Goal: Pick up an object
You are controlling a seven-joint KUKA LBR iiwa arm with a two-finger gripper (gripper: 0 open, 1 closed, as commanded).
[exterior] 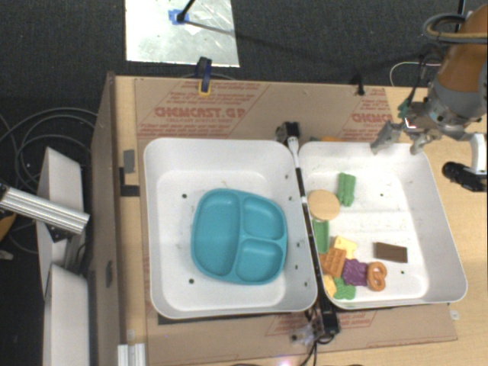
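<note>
My gripper (399, 141) hangs over the back edge of the right bin (427, 204), its two fingers spread apart and open with nothing between them. Below it in that bin lie a green piece (347, 188) and a round tan disc (323, 204). Nearer the front are a brown block (390, 252), an orange pretzel shape (376, 275), a purple cluster (353, 271), a yellow piece (344, 245) and an orange piece (332, 261). The gripper is well apart from all of them.
The left bin (175, 174) holds a blue divided plate (239, 235). A ridge (300, 197) separates the two bins. A green strip (320, 235) lies along the right bin's left wall. Cardboard (229, 109) lines the bench behind the bins.
</note>
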